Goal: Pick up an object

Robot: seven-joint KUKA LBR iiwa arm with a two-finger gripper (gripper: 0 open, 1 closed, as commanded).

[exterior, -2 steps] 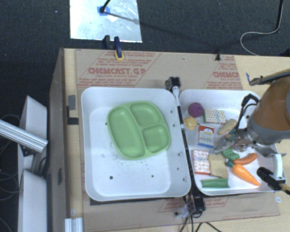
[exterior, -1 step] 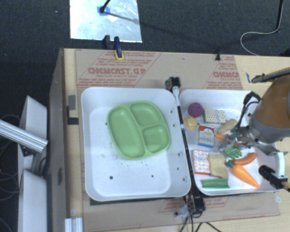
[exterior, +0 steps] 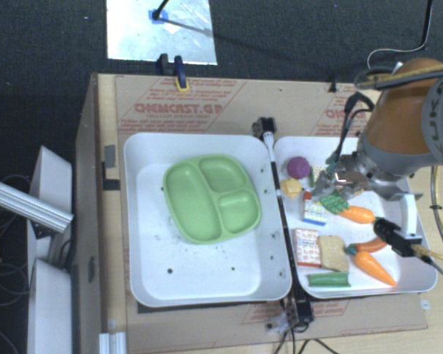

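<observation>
My gripper hangs low in the right bin, near its back middle. Just under it lie a blue and white packet and a small green piece. A purple ball sits to its left, and a yellow piece lies by the bin's left wall. An orange carrot lies just right of the packet. Nearer the front are a red and white card, a tan cracker, a green pod and two more carrots. Nothing shows as held.
The left bin holds a green divided plate. A cardboard sheet lies under both bins. The arm's orange band looms over the right bin's back right corner.
</observation>
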